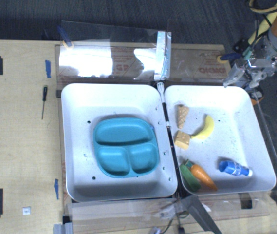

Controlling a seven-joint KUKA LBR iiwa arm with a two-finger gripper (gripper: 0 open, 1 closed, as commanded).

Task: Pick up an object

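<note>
A blue divided tray (125, 146) sits in the left bin (75, 101); banana (204, 128), carrot (202, 175) and bottle (234, 168) wait in the right bin (235, 101). Gripper (248, 77) hovers beyond its far corner, nothing held, jaw state unclear; approach seemingly pending: descend over one object.

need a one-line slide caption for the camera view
Tool hovers off the right bin's far corner; banana, carrot and blue bottle inside, blue tray in left bin.
</note>
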